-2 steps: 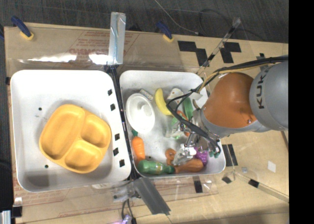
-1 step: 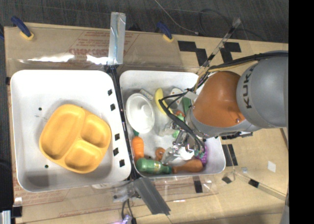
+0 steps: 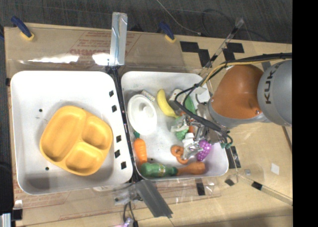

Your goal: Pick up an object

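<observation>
My gripper (image 3: 195,137) reaches down into the right bin (image 3: 164,79), over a heap of toy food at its right side. Right under it lie a bunch of purple grapes (image 3: 203,149), a small white piece (image 3: 189,147) and an orange curled piece (image 3: 178,152). A yellow banana (image 3: 166,103) and a white bowl (image 3: 142,113) lie to its left. A carrot (image 3: 140,150), a green cucumber (image 3: 158,170) and an orange sausage-like toy (image 3: 193,169) line the near edge. The orange wrist band (image 3: 238,94) hides the bin's right wall.
The left bin (image 3: 30,87) holds a yellow divided plate (image 3: 76,139). A metal bracket (image 3: 118,39) stands at the back between the bins. Black cables (image 3: 186,97) trail from the wrist over the right bin.
</observation>
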Motion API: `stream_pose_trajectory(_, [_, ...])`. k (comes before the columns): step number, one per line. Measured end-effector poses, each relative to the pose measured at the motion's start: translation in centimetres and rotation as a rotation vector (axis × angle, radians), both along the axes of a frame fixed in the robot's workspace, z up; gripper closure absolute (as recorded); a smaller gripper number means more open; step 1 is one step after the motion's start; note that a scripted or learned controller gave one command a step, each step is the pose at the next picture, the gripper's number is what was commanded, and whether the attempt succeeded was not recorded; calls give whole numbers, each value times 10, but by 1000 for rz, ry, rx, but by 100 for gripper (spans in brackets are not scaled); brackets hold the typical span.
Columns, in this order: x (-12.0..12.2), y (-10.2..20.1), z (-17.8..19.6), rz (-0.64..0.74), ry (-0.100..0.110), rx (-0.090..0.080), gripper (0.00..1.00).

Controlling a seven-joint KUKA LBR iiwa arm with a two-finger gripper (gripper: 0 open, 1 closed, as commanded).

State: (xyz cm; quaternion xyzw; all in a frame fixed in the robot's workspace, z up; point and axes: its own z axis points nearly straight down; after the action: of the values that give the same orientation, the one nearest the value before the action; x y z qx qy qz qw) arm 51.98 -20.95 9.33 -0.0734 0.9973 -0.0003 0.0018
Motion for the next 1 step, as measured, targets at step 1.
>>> stream_pose_trajectory(1, [30,-1,0,128,-1,-1,0])
